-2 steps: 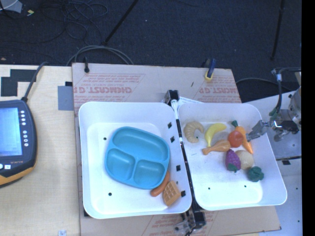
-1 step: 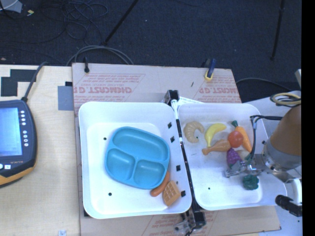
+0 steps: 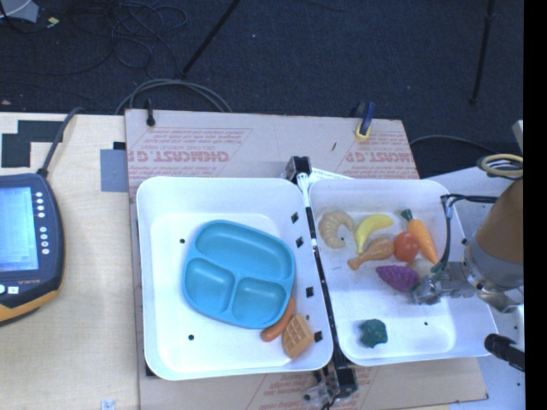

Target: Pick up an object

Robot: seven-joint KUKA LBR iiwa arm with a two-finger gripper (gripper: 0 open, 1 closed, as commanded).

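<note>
Over the right bin, at about four o'clock from the bench's middle, I see the gripper low beside the purple grapes, just at their four o'clock; I cannot tell how its tips are set. At the grapes' twelve sit a tomato, carrot, banana, chicken leg and shrimp. A green piece lies at six. Across in the left bin I see a blue tray, a sausage and a waffle.

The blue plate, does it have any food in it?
Empty. The blue plate shows bare blue in all three sections; the sausage and waffle lie beside it on the left bin floor.
</note>
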